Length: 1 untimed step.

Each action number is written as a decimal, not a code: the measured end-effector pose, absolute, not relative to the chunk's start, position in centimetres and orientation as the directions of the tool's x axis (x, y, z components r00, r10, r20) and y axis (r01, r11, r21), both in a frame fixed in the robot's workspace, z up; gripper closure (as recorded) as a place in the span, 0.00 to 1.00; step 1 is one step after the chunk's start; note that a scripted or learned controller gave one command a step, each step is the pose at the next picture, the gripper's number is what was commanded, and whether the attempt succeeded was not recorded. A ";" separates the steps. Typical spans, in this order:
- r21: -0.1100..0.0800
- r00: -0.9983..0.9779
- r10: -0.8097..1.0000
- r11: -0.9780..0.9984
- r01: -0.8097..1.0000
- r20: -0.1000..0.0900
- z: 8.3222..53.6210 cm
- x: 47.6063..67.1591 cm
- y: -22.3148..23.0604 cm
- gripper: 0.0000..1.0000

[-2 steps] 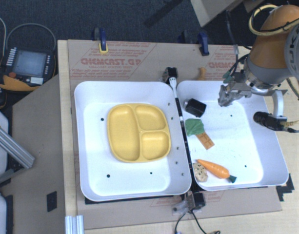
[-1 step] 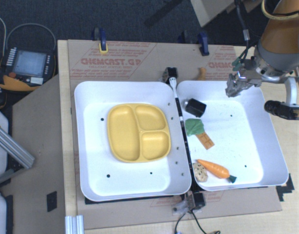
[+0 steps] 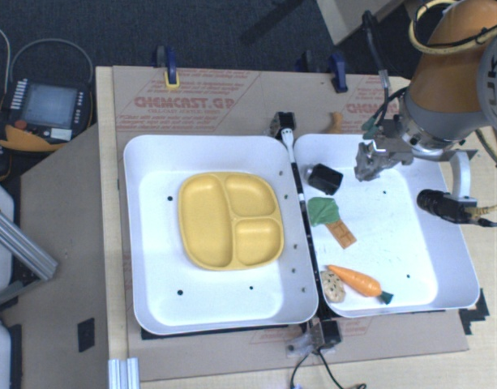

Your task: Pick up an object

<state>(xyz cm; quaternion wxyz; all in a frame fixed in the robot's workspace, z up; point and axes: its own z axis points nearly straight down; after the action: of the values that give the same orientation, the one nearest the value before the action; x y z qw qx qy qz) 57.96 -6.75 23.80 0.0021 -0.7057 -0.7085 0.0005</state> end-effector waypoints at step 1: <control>-0.003 -0.006 1.000 0.006 1.000 0.003 23.8 56.7 -1.2 1.00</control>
<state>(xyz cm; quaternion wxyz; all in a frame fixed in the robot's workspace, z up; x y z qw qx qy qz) 56.69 -1.18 23.75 0.0021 -0.7049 -0.7093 0.0003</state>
